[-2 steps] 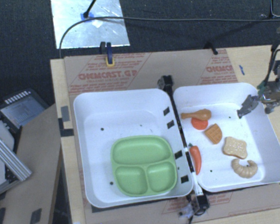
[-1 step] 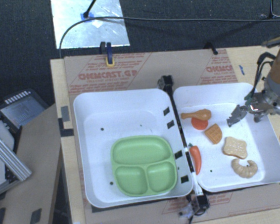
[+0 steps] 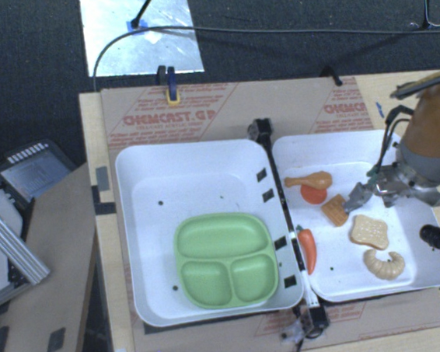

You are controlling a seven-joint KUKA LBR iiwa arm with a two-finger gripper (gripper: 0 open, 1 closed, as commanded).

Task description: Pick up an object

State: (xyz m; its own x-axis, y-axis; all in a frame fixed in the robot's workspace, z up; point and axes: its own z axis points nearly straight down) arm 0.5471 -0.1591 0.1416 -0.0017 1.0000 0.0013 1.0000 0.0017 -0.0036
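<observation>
cardboard bench [image 3: 220, 101] | gripper [image 3: 357, 197] beside cracker [image 3: 335, 211] | right bin [image 3: 404, 140]

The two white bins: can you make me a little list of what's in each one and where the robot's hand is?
left bin: green divided plate
right bin: chicken drumstick, red round piece, waffle-like cracker, toast slice, croissant, red-orange carrot-like piece by the divider
gripper: low in right bin, beside the cracker
holding anything: nothing seen between its fingers
</observation>
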